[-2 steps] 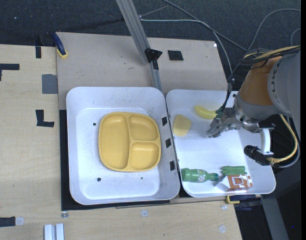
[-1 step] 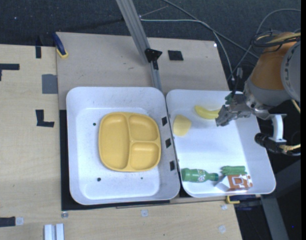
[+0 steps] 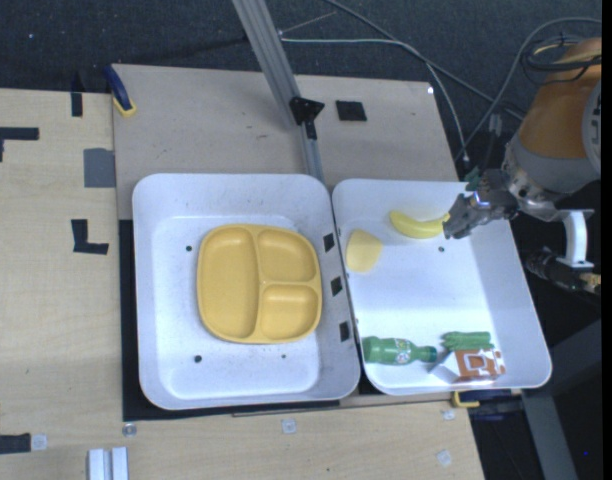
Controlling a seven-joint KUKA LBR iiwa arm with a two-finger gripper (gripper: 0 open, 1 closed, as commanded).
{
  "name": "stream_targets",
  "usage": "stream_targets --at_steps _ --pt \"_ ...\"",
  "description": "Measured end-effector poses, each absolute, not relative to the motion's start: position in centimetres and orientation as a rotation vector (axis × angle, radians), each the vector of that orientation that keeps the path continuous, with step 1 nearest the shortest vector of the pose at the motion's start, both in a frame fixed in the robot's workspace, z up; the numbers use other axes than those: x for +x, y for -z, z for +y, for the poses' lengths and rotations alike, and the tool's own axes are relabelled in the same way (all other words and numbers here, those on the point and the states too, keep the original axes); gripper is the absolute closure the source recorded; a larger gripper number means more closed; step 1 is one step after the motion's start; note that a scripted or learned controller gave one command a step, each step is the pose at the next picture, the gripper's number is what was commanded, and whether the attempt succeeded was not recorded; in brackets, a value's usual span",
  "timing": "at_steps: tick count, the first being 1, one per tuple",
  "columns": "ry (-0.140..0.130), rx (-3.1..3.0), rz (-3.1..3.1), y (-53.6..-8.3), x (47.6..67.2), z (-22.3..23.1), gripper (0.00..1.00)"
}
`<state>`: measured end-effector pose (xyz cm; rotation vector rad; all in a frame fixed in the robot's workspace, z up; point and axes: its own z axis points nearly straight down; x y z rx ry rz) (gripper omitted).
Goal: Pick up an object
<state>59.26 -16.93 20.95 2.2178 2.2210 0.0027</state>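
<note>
In the right bin (image 3: pixel 486 278) a yellow banana (image 3: pixel 417 225) lies near the far edge. My gripper (image 3: pixel 458 223) hangs at the banana's right end, low over the bin; it looks to touch or nearly touch that end. A pale yellow rounded piece (image 3: pixel 363 251) rests by the bin's left wall. Along the near edge lie a green bottle (image 3: pixel 397 350) on its side and a small green, orange and white carton (image 3: pixel 473 358).
The left bin (image 3: pixel 166 268) holds a yellow divided plate (image 3: pixel 258 283). A slanted metal pole (image 3: pixel 276 58) crosses the bench behind the bins. Cables trail at the back right, near the arm.
</note>
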Motion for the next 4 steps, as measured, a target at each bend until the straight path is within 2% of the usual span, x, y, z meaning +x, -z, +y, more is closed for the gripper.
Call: stream_targets --at_steps 1,2,3,4 --pt "0.0 2.216 2.229 -20.9 59.3 -11.6 1.0" --pt "0.001 2.217 2.23 -20.1 60.2 -6.5 1.0" --pt "-0.001 2.215 2.23 -21.4 60.8 -0.9 1.0" --pt "-0.001 2.215 2.23 -20.9 63.0 4.3 1.0"
